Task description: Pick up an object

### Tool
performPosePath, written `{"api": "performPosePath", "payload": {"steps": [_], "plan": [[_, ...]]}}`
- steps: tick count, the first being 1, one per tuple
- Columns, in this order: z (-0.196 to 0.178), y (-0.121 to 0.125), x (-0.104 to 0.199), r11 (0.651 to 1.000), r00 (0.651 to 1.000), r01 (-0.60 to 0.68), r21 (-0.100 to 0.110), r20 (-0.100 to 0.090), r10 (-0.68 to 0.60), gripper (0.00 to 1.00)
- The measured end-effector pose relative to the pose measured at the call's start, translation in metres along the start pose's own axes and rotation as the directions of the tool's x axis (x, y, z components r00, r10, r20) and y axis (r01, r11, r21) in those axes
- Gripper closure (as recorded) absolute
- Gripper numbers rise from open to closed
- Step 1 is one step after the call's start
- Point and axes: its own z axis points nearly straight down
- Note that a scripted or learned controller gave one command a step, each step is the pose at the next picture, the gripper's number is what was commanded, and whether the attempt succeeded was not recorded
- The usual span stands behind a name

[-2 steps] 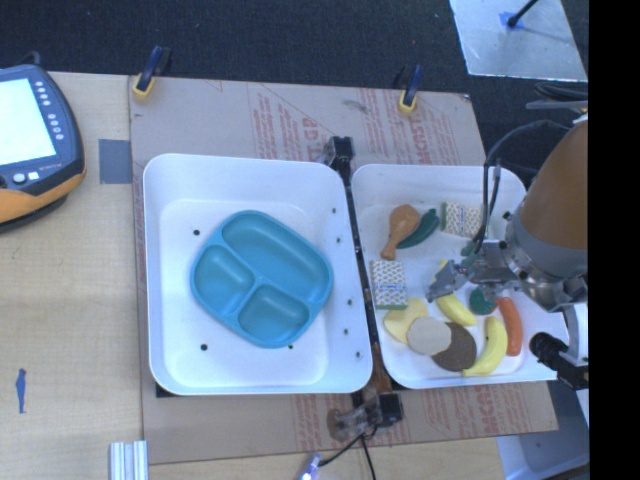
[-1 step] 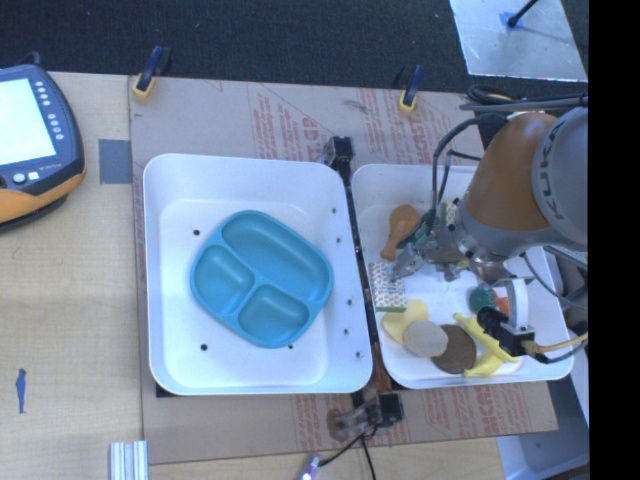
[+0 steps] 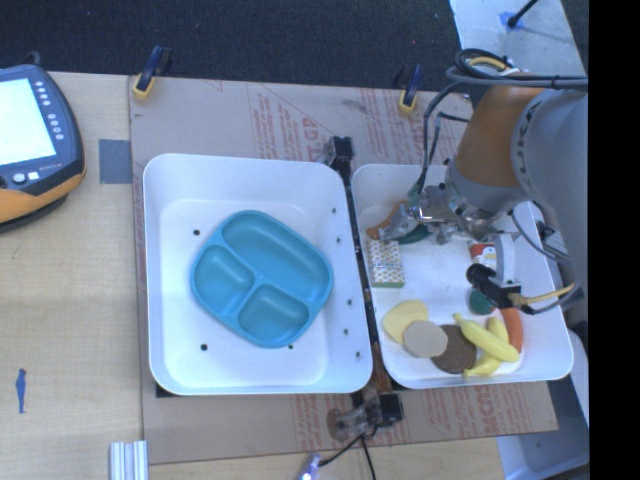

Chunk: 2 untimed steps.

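Observation:
My gripper (image 3: 412,218) is low over the back left part of the right bin (image 3: 560,368), under the grey arm with its orange band. A small green piece (image 3: 408,234) and a brown piece (image 3: 377,232) lie right at the gripper's tip; whether it touches them is unclear. Toy food is spread through this bin: a green-and-white checkered block (image 3: 385,264), a yellow slice (image 3: 402,318), a beige disc (image 3: 425,340), a brown disc (image 3: 459,352), a banana (image 3: 487,339), an orange carrot (image 3: 512,326), a dark green item (image 3: 487,294) and a red-and-white item (image 3: 484,253).
The left bin (image 3: 160,268) holds a blue divided plate (image 3: 262,278). A black clamp (image 3: 341,152) sits between the bins at the back, another clamp (image 3: 366,413) at the front. A pendant with a screen (image 3: 30,143) lies at the bench's left.

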Motion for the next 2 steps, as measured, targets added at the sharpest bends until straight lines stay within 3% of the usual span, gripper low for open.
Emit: {"api": "performPosePath", "payload": {"steps": [1, 2], "plan": [[0.005, 0.042, -0.012, 1.0, 1.0, 0.001, 0.013, 0.0, -0.001, 0.0], [0.005, 0.041, 0.001, 1.0, 1.0, 0.0, 0.015, -0.001, 0.0, 0.0]]}}
